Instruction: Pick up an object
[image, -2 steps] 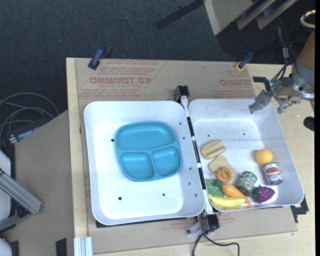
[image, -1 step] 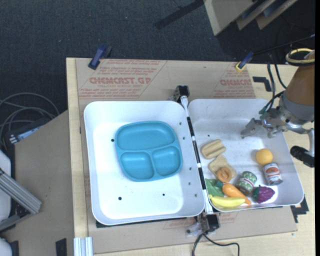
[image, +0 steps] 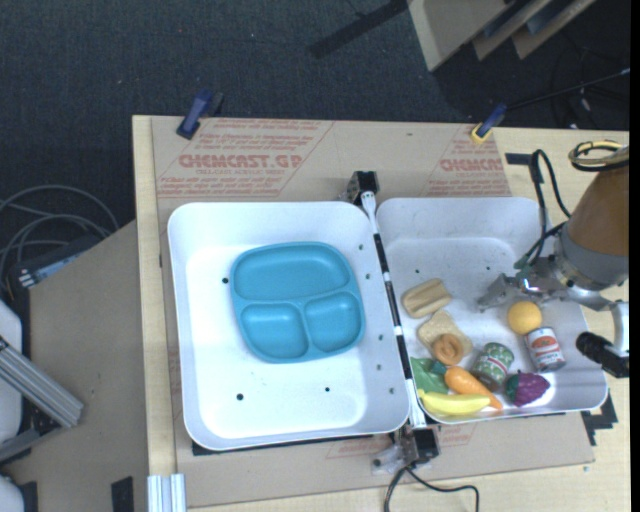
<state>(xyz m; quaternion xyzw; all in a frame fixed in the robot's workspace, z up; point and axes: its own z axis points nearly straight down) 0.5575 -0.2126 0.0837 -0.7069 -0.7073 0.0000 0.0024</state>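
Observation:
My gripper reaches in from the right over the right bin, low above its floor. It sits just up and left of a yellow lemon. A tan bread roll lies to its left. Below are a bagel on a toast slice, a green can, a red-labelled can, a carrot, a banana and a purple toy. I see nothing held.
The left bin holds a blue divided plate. A green leafy toy lies by the divider between the bins. The arm's orange band and black cables hang over the right bin's right side.

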